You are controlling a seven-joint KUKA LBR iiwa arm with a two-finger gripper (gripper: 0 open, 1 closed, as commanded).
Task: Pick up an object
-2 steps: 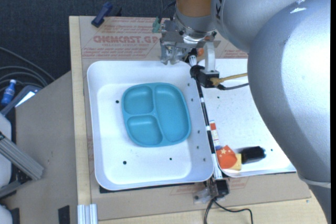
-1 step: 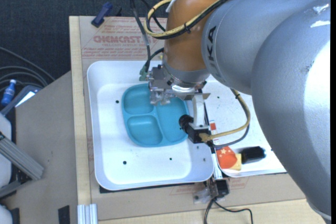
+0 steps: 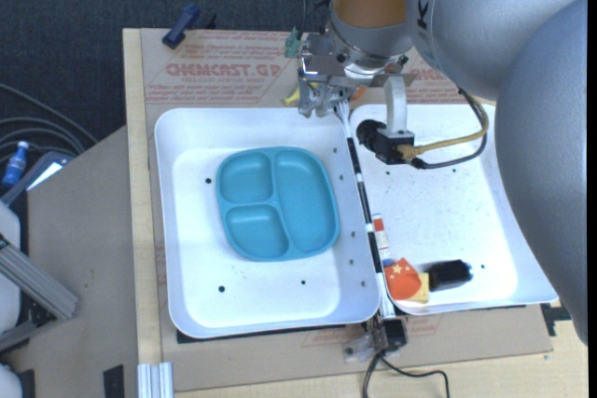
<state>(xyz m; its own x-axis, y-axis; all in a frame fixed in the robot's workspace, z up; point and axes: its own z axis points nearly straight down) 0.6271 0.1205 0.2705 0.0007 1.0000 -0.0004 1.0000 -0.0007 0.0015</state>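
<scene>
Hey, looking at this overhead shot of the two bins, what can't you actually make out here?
- Tool: whether its fingers are open or shut; the wrist above hides them in the camera view.
- Right bin: its far right side and corner, covered by the grey arm.
- Small items at the right bin's near edge, red-and-yellow object and black object: too small to identify.
- Divided blue plate: fully visible.

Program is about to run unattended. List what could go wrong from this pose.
1. The claw sits over the back rim where the left bin meets the right bin; a straight descent may strike the rim.
2. The blue divided plate lies flat, offering little to pinch.
3. The red and black items sit tight in the right bin's near corner.
</scene>
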